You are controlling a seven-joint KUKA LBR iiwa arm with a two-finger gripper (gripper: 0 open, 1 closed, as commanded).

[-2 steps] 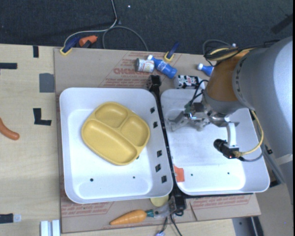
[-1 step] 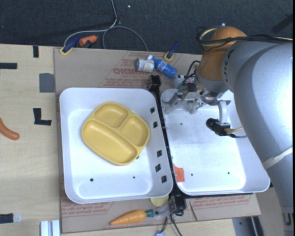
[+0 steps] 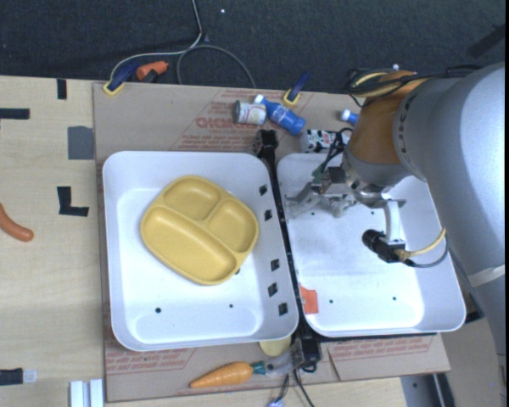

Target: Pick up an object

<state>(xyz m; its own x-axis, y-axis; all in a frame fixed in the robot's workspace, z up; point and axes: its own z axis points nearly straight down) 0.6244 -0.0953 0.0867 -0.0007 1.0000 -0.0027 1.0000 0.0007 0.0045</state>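
Note:
A yellow divided plate [image 3: 200, 227] lies flat in the left white bin [image 3: 131, 312], a little back of its middle. My gripper [image 3: 316, 198] sits low over the back left part of the right white bin [image 3: 390, 312], close to the wall between the two bins. The grey arm with its orange band [image 3: 377, 130] comes in from the right and hides the bin's back right corner. Nothing can be made out in the gripper. A small orange-red piece [image 3: 309, 300] lies at the right bin's front left edge.
Outside the bins, an orange toy carrot [image 3: 224, 375] lies at the front, a sausage [image 3: 11, 221] far left, and a white bottle [image 3: 251, 112] and a blue bottle [image 3: 288, 118] behind. Clamps and cables run along the back edge.

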